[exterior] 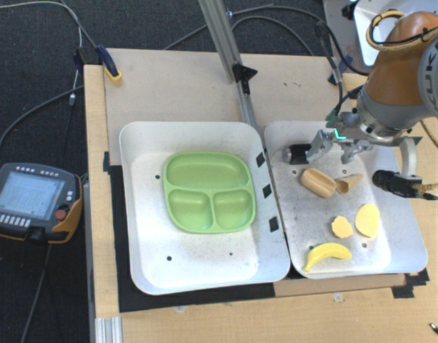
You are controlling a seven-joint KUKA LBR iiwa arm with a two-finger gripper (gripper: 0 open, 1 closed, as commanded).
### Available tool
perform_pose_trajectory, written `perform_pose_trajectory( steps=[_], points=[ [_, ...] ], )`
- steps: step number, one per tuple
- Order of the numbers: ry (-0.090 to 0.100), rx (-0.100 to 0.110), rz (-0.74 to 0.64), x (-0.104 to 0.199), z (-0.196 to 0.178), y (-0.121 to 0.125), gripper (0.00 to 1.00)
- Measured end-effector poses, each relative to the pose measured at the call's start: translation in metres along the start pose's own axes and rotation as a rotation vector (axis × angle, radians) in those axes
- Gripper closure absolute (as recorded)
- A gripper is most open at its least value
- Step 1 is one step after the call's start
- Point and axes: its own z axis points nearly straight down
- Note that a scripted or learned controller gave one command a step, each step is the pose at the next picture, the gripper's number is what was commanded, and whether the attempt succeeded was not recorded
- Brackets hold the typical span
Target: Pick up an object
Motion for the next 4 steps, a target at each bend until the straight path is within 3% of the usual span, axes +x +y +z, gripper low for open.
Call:
perform_pose_trajectory(
  steps=[1,3,4],
  points=[
    [0.0,-0.003,-0.001,0.0,-0.001,0.001,0.0],
    [0.001,-0.004,-0.001,0.0,0.111,0.003,0.0],
    [-0.004,-0.014,-0.001,-0.002,0.096,0.006,1.0]
  ],
)
